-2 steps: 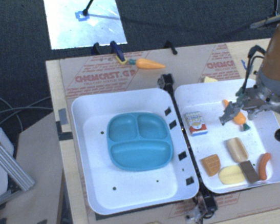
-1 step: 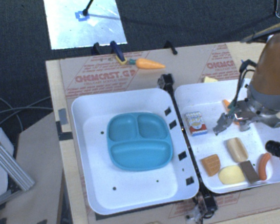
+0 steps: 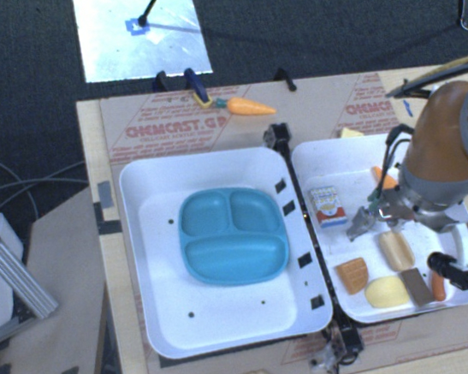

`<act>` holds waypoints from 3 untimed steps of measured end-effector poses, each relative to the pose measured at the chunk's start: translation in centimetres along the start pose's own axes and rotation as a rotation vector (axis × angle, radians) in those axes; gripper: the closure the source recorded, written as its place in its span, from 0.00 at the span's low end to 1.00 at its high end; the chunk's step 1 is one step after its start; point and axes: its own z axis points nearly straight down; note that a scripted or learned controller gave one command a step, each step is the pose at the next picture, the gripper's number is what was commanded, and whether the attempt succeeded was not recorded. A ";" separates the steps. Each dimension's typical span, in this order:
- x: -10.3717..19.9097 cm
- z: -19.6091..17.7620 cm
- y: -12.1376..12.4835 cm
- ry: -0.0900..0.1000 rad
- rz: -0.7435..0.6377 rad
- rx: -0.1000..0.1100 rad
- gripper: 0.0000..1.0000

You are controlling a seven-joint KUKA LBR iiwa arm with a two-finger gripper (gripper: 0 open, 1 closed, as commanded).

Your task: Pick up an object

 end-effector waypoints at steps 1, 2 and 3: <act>-0.1 2.6 0.4 -0.005 -0.001 -0.016 0.00; 0.0 1.8 0.2 -0.002 0.000 -0.009 1.00; 0.1 -4.6 0.3 -0.002 -0.003 -0.011 1.00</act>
